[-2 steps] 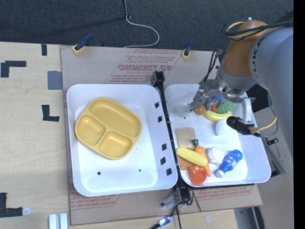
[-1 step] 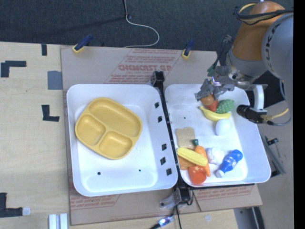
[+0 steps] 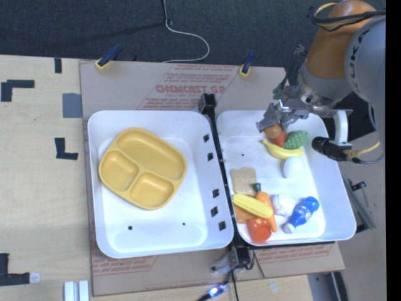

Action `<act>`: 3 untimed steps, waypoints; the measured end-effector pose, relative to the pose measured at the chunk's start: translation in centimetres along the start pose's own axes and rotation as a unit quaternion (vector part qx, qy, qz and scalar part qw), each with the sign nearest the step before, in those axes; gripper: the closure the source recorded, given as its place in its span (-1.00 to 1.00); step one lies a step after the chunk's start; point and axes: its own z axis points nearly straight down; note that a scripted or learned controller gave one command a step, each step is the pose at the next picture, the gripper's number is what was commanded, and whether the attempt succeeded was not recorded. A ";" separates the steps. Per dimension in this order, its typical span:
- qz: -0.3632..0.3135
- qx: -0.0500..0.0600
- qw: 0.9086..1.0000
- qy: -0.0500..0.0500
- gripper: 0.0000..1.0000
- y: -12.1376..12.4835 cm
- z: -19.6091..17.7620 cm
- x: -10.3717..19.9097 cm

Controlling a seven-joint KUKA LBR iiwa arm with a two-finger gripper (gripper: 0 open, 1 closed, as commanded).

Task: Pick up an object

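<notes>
My gripper hangs over the back of the right bin, directly above a small orange-brown item. That item lies against a red piece, a yellow banana and a green bumpy vegetable. A white egg lies just in front of them. Whether the orange-brown item is between the gripper's tips is hidden by the wrist.
Toward the front of the right bin lie a tan cracker, corn, a carrot, a red pepper, a white lump and a blue bottle. The left bin holds a yellow divided plate.
</notes>
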 end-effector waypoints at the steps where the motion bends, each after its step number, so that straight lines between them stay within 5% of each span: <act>1: -0.001 0.001 1.000 0.000 1.00 -3.9 -0.1 4.9; 2: -0.001 0.002 1.000 0.000 1.00 -6.1 1.0 8.8; 3: 0.000 0.001 1.000 0.000 1.00 -7.0 0.6 8.2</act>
